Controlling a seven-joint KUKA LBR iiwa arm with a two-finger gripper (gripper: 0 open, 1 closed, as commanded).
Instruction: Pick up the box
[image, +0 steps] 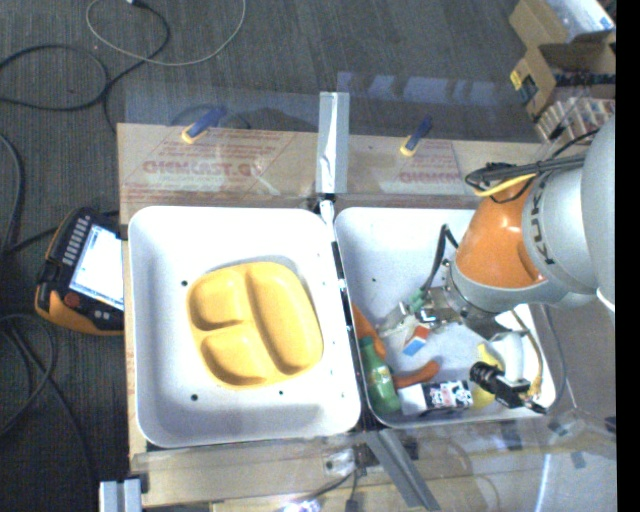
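Desk (140, 165) carried two white bins side by side. Left bin (160, 250) held yellow divided tray (255, 322), lying flat. Arm (520, 250) (grey, orange band) reached into right bin (380, 240) from right. Hand (425, 312) sat low among clutter at bin's middle; how far it was open, cannot tell. Box (437, 397) (small, white and dark) lay at bin's near edge, beside green bottle (379, 375), below hand, apart from it.

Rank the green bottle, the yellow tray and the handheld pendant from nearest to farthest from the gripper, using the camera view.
From the gripper:
1. Green bottle, right bin, by its left wall.
2. Yellow tray, in the left bin.
3. Handheld pendant, outside the bins, far left.
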